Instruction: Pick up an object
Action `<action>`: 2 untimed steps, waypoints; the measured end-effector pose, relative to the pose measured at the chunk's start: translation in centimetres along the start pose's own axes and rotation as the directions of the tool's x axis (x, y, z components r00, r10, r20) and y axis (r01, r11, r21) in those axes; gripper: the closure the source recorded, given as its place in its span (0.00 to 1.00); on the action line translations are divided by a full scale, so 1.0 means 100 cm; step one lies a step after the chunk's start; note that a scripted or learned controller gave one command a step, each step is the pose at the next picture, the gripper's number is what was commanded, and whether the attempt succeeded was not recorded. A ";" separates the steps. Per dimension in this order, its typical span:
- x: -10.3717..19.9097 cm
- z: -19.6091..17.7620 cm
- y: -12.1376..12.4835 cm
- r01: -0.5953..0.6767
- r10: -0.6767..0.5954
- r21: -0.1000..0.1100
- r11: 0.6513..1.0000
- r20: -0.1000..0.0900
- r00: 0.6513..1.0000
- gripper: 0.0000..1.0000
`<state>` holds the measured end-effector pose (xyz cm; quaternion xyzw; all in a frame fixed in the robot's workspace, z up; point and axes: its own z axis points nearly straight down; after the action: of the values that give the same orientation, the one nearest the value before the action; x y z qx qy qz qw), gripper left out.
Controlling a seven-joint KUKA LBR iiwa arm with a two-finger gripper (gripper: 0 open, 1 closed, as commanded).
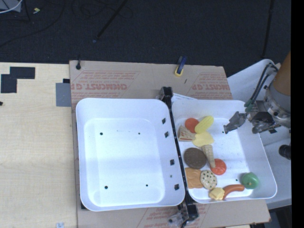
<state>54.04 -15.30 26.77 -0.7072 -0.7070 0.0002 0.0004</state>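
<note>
End effector (233, 124): above right bin (259, 160), upper area; fingers' spread cannot be told; nothing seen between them.
Objects: toy food clustered in right bin's left half; green ball (249, 179) lower right.
Left bin (124, 109): white.

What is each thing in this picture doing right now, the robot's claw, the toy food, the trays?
Gripper: above the right bin, holding nothing.
Right bin: holds the toy food.
Left bin: lying flat beside the right bin.
Green ball: lying apart near the bin's corner.
Brown disc: flat among the pile.
Corn cob: lying on its side.
</note>
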 end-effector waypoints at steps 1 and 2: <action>0.030 0.161 0.006 0.003 -0.003 0.012 1.000 -0.005 1.000 0.00; 0.059 0.182 0.061 0.004 -0.004 0.000 1.000 -0.001 1.000 0.00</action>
<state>60.11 -9.38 8.59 -0.7059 -0.7083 -0.0003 0.0006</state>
